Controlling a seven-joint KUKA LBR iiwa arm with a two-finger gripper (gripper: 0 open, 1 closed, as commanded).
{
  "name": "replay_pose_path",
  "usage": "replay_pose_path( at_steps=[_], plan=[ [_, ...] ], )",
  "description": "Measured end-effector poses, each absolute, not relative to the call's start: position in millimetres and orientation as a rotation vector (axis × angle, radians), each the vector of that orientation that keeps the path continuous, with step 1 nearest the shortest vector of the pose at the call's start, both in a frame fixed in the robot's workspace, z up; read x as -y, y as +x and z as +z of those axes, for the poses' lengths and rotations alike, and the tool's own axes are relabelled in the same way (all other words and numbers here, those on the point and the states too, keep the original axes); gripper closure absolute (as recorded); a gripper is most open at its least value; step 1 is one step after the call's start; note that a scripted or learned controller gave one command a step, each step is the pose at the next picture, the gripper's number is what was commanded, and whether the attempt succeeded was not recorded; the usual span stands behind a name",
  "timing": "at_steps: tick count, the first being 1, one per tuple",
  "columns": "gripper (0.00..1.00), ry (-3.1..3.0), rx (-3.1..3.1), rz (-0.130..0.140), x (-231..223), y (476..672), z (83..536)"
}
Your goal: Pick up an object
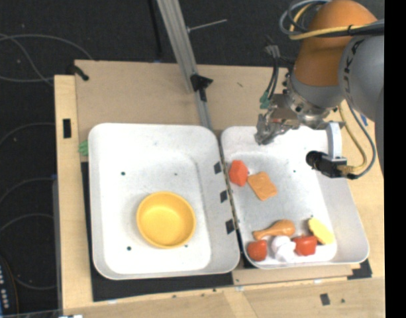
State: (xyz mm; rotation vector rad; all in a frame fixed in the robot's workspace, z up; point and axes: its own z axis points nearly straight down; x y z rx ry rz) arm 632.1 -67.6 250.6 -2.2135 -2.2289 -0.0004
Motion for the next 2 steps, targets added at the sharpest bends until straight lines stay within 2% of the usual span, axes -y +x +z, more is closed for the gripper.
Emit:
replay_pose_path(
  at_steps=[1,2],
  plan=[
    [1.0,-2.214,2.229,0.0,13,623.2,240],
    [1.0,-2.213,2.229,-0.003,-34,630.4,239]
  ],
)
